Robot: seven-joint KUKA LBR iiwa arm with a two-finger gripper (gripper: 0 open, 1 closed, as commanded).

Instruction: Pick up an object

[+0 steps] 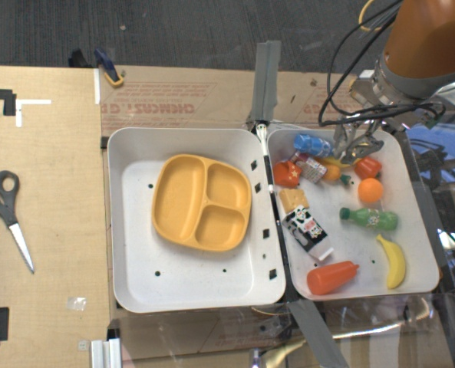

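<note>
The tool (355, 140) hangs over the far edge of the right bin (419, 205), fingers spread and holding nothing. Just below it lie a red pepper (367, 166) and an orange (370, 191).

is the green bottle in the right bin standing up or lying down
Lying down. The green bottle rests on its side on the floor of the right bin, cap pointing toward the left bin, just below the orange.
</note>
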